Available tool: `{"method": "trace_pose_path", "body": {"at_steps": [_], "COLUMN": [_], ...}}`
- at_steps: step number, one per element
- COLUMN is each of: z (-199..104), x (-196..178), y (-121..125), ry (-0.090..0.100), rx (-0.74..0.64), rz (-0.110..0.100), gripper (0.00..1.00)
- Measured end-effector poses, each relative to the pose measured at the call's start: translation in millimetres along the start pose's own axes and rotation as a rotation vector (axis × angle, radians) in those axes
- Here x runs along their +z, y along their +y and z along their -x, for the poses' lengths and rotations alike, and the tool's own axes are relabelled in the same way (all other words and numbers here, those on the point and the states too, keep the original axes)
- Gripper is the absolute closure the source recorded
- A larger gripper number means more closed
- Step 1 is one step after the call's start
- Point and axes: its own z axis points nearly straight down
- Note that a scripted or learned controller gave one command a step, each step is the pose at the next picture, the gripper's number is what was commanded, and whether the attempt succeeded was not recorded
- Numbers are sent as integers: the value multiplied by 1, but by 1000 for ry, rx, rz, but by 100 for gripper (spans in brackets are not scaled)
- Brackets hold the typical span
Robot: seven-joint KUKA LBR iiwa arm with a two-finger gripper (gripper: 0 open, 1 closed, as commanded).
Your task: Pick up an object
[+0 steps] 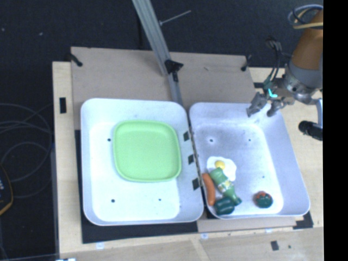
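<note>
Near right bin's (283, 140) front edge, small orange carrot (209, 188)

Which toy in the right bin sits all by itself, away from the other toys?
The small round red-and-green toy near the right bin's front right corner. The fried egg, orange carrot and green toys are huddled together at front left.
</note>
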Motion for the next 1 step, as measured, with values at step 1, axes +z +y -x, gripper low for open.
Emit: {"method": "trace_pose_path", "body": {"at_steps": [1], "z": [0], "x": [0], "y": [0], "ry": [0], "rx": [0], "rz": [0], "gripper": [0]}}
